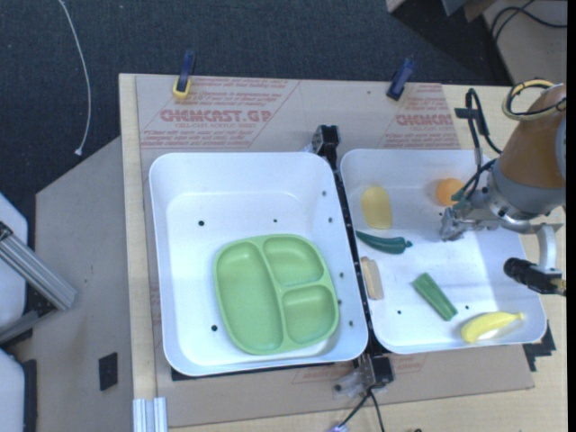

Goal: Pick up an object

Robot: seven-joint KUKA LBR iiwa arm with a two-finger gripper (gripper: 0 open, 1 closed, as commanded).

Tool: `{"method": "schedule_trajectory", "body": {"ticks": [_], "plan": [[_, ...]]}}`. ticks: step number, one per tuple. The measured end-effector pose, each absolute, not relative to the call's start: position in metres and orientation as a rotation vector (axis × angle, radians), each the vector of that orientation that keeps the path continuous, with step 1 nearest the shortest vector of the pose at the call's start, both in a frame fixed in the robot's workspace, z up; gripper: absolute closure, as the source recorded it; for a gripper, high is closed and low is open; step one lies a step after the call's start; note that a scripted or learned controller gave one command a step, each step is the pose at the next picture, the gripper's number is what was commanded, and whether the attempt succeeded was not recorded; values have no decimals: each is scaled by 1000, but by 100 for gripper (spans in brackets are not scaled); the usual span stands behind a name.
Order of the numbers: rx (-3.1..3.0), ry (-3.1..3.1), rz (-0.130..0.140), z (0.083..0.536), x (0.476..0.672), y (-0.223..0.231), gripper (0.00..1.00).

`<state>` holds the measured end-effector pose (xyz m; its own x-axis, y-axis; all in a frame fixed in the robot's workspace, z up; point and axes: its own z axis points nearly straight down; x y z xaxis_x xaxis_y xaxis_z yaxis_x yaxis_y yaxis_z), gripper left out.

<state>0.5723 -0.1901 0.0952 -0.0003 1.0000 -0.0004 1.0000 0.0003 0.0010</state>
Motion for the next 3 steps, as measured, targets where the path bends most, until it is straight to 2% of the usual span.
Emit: {"method": "schedule_trajectory", "body": {"ticks": [3], "plan": [[2215, 2217, 4, 269, 552, -195, 100]]}}
